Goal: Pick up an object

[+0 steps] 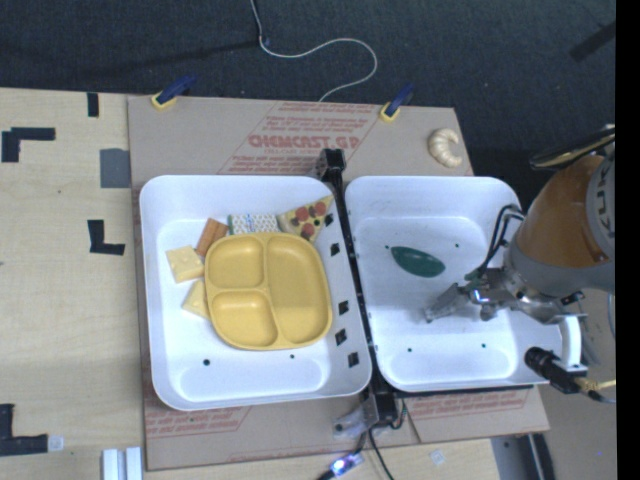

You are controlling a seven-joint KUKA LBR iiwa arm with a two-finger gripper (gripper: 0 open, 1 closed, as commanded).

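we start with the counter, a pale wooden top with a cardboard sheet clamped over it, likely there to keep the two bins from sliding. the left bin and the right bin sit side by side on that sheet, touching along their shared edge, so anything lifted from one can be carried a short way to the other. the arm reaches in from the right and hangs over the right bin, its wrist tilted down toward the bin floor. in the left bin a yellow divided plate takes up most of the floor, with small flat food-like pieces tucked against its upper and left rim. in the right bin lies a dark green oval object, alone on the white floor and the nearest candidate for a grasp. the gripper points leftward just below and beside that green object, apart from it. we cannot tell whether it is spread or pressed together; nothing is visibly pinched. we judge the pick not yet made.
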